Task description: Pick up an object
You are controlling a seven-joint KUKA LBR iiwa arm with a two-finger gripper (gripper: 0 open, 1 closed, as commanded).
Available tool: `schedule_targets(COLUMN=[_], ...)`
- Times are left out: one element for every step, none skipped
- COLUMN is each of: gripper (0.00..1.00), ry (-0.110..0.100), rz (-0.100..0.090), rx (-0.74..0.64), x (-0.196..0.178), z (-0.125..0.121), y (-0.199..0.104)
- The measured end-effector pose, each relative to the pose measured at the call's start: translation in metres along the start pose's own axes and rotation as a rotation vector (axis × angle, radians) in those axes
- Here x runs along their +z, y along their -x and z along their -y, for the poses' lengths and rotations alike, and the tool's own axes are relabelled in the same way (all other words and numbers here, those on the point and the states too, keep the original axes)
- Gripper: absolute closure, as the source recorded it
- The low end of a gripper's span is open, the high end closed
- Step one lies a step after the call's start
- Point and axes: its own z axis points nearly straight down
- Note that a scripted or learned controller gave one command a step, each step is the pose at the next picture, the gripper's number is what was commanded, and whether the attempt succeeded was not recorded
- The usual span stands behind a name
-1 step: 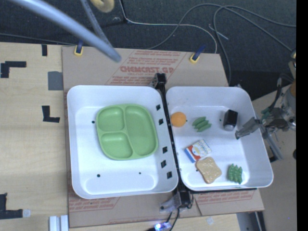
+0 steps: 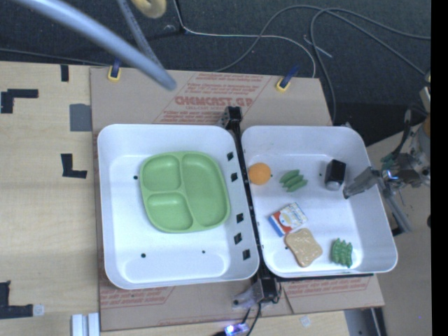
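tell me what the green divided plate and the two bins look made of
Green plate: probably matte moulded plastic, one even colour with soft rounded dividers. Left bin and right bin: likely smooth white plastic, with rounded corners and a faint sheen.

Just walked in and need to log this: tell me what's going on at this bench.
A robot arm reaches in from the right; its gripper hovers over the right bin, near a small black object. Nothing is visibly held. That bin also holds an orange ball, two green items, a slice of toast and a carton. The left bin holds a green divided plate.
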Motion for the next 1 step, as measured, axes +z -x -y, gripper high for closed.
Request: schedule_targets(gripper=[0.00], ry=[-0.006], rz=[-0.002], rx=[0.000], x=[0.0618], z=[-0.0023], y=[-0.0076])
